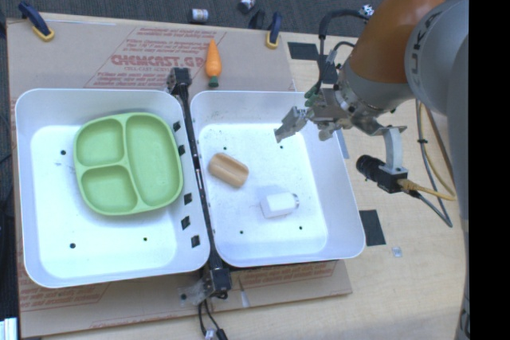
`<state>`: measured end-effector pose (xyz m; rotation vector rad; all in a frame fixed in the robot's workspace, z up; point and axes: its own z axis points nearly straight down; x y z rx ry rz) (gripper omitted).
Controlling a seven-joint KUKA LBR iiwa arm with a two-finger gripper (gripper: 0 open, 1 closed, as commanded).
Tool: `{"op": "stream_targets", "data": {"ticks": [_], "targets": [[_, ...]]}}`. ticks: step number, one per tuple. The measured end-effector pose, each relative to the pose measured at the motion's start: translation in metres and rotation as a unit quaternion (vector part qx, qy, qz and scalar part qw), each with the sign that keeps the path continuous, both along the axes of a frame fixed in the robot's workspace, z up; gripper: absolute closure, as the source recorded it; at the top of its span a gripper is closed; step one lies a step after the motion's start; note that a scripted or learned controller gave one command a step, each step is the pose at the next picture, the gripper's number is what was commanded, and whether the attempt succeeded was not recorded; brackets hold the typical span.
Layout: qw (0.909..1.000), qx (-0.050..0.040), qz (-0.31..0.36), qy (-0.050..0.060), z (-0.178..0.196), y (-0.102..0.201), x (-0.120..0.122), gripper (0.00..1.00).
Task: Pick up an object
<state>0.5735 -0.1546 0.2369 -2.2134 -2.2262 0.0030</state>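
White block (pixel 279 205) and bread roll (pixel 228 170) lie clear of the hand (pixel 288 127), grip state unclear.

A green divided plate (pixel 129 163) lay in the left bin (pixel 36 251). Beyond the bins, an orange carrot-shaped toy (pixel 213 60) rested on the cardboard sheet (pixel 103 52) at upper centre.

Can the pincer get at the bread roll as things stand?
Probably yes. The pincer sits over the right bin, the roll lies in the open, and the white block lies apart from it.
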Motion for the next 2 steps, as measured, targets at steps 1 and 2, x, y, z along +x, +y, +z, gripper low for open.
{"op": "stream_targets", "data": {"ticks": [1,2], "targets": [[1.0000,-0.0005,0.000,0.001,-0.094,-0.057,-0.062,0.00],[1.0000,0.0002,0.000,-0.001,-0.093,-0.056,0.024,0.00]]}}
